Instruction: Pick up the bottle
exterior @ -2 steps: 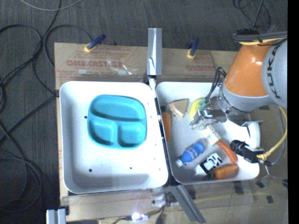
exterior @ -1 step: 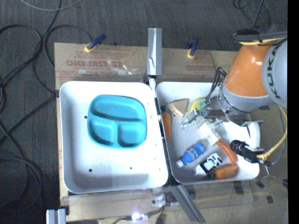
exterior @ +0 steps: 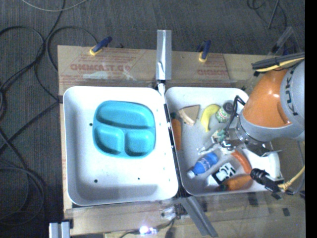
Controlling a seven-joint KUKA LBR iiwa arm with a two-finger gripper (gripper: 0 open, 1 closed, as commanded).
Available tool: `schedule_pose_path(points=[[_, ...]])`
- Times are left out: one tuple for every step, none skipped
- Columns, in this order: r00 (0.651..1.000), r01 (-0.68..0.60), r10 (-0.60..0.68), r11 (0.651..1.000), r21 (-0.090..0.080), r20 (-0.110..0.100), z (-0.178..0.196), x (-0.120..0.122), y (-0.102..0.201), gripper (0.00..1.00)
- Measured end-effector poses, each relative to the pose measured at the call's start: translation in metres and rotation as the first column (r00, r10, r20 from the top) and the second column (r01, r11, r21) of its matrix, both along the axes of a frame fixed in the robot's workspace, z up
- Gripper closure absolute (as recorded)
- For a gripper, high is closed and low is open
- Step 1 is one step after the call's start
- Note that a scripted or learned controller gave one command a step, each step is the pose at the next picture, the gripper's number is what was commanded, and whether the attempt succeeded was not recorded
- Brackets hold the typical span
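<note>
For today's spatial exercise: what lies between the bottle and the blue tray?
In the camera view, the bins' adjoining white walls separate the bottle from the blue tray.

You have two bins side by side on the tabletop (exterior: 69,63): the left bin (exterior: 79,182) holds a divided tray (exterior: 125,128); the right bin (exterior: 184,182) holds the bottle (exterior: 204,163), lying in front of a banana (exterior: 210,115).

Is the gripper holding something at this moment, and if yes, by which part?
It cannot be told. The gripper hangs above the bottle in the right bin, near its upper end, but the view shows no grasp.
</note>
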State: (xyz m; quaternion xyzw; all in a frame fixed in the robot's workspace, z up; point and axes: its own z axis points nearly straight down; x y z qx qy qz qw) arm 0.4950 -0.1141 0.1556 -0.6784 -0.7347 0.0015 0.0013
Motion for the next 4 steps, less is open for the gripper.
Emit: schedule_pose_path(points=[[0.998,-0.06,0.06,0.998,-0.004,0.013,-0.067,-0.009,0.008,0.0],[0.998,-0.06,0.06,0.998,-0.004,0.013,-0.067,-0.009,0.008,0.0],[0.998,-0.061,0.061,0.998,-0.003,0.016,-0.057,-0.007,0.01,1.0],[0.996,-0.087,0.087,0.996,-0.001,0.002,0.046,0.026,0.063,1.0]])
